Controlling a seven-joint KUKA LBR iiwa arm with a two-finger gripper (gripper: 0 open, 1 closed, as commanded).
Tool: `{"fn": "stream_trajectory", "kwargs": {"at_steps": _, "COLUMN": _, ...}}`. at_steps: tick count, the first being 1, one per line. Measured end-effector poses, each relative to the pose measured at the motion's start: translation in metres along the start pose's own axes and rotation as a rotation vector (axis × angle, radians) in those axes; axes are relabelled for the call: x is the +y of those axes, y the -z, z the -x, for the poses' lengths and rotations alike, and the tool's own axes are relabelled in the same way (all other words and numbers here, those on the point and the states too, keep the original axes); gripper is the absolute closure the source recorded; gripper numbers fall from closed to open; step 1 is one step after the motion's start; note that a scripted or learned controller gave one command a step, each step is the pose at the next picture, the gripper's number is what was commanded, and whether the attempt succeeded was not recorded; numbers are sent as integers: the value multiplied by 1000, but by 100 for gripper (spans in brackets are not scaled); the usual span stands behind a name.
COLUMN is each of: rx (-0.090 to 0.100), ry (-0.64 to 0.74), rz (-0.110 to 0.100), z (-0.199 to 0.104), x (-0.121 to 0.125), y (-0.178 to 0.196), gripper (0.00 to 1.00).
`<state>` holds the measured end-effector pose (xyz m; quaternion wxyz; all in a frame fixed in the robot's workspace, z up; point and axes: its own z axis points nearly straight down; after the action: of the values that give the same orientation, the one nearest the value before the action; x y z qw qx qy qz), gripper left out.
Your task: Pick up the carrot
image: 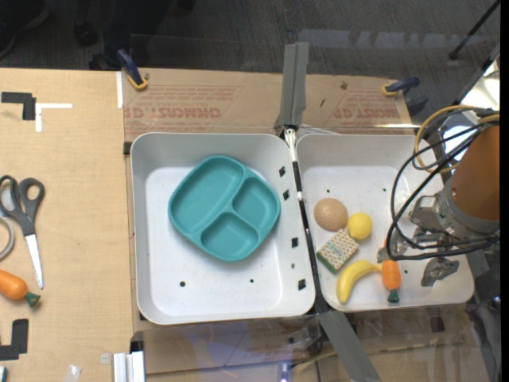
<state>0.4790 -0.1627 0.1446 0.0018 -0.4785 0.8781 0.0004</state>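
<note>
The small orange toy carrot with a green tip (390, 279) is lying in the right-hand shallow white bin (382, 143), near its front edge, green end pointing toward the front. Just to its left is lying a yellow toy banana (353, 279), touching or nearly touching it. Behind those are sitting a tan egg-shaped object (331, 213), a small yellow lemon-like ball (360, 226) and a speckled, green-edged square sponge (338, 250). The grey pincer (413, 257) is hanging just right of the carrot; whether its fingers are parted cannot be told. A teal three-compartment plate (225, 207) is resting in the left-hand white bin (151, 237). On the wooden tabletop (71, 173) are lying grey-handled scissors (25, 221) and a second orange carrot (14, 286).
</note>
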Motion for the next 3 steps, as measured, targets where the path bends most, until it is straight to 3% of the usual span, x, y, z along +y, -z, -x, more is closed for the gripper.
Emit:
{"fn": "stream_trajectory", "kwargs": {"at_steps": 1, "rx": 1, "ry": -84, "rz": 2, "z": -1, "x": 0, "y": -53, "gripper": 0}}
{"fn": "stream_trajectory", "kwargs": {"at_steps": 2, "rx": 0, "ry": 121, "rz": 0, "z": 24, "x": 14, "y": -10, "gripper": 0}}
{"fn": "stream_trajectory", "kwargs": {"at_steps": 3, "rx": 1, "ry": 5, "rz": 1, "z": -4, "x": -2, "y": -53, "gripper": 0}}
